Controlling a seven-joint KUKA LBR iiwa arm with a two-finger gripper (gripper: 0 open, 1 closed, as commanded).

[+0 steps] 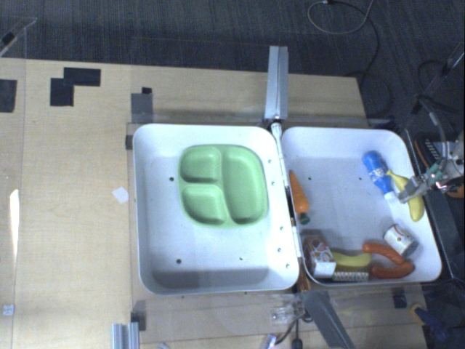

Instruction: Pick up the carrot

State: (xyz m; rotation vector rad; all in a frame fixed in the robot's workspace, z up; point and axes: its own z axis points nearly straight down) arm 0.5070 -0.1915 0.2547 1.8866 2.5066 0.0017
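Observation:
The carrot (298,194) is orange with a green stub end. It lies lengthwise against the left wall of the right bin (341,138), next to the divider between the bins. My gripper (415,183) reaches in at the right bin's right wall, far to the right of the carrot. It hovers by a yellow banana (415,205) and a blue bottle (376,171). Nothing of the carrot is near it.
The left bin (156,195) holds a green divided plate (222,184). Along the right bin's front wall lie a small packet (317,253), a second banana (350,258), red sausages (389,261) and a small can (400,239). A metal post (277,82) stands behind the bins.

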